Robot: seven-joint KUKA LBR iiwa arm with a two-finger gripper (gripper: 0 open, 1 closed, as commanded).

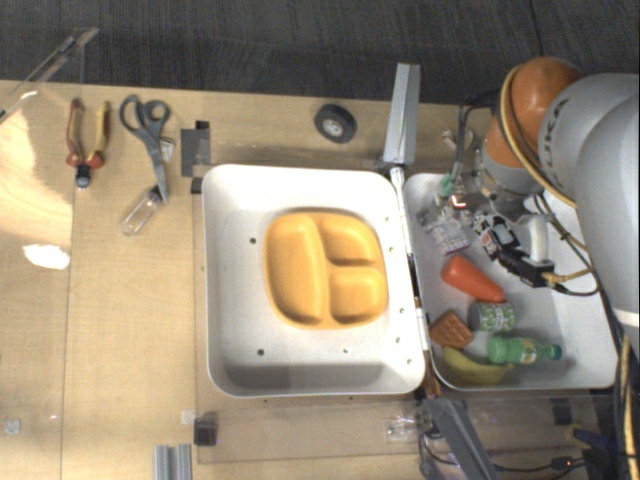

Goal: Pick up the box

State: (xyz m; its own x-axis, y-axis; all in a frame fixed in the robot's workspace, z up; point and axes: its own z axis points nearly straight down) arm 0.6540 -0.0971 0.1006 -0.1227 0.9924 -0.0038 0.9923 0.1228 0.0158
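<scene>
The tool (462,208) is hanging low over the right bin's (590,373) back corner, its state impossible to tell, above a small crumpled box (447,230) lying beside a carrot (472,278).

Two shallow white plastic bins (230,268) (590,353), one yellow sectioned tray (325,266), one orange carrot (472,279), one green bottle (522,349), one scissors (150,133).

Light was even and fairly bright over the left bin (300,368), which threw a soft grey shadow along its inner near wall. Far left of that bin, a strong glare washed out the bench (30,183) surface. Right of the bin, the arm (600,148) looked slightly blurred and overexposed. Focus elsewhere was moderately sharp, though grainy.
</scene>
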